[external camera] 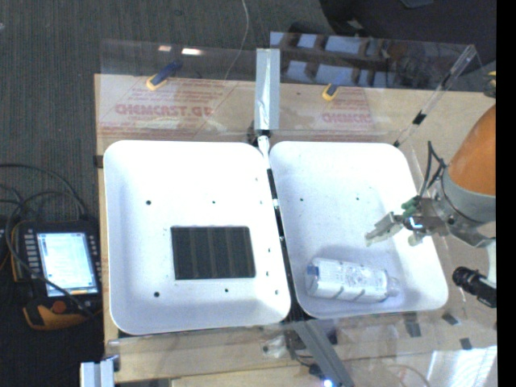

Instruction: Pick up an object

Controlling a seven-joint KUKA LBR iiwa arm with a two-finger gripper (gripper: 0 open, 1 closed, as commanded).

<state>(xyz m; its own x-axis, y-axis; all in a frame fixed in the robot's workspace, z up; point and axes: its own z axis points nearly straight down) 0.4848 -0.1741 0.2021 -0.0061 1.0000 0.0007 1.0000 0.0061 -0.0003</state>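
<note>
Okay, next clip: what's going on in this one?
A robot arm reaches in from the right over the right bin, its gripper hovering above the bin floor with nothing between its fingers. A white bottle lies on its side near the front of that bin, below the gripper and untouched. In the left bin a dark ridged rectangular piece lies flat. Nothing has been picked up yet.

A robotics lab: two white bins [121,216] on a worktop [185,111] behind clear shields, a control pendant [64,264] with cables on carpeted floor [48,55].
</note>
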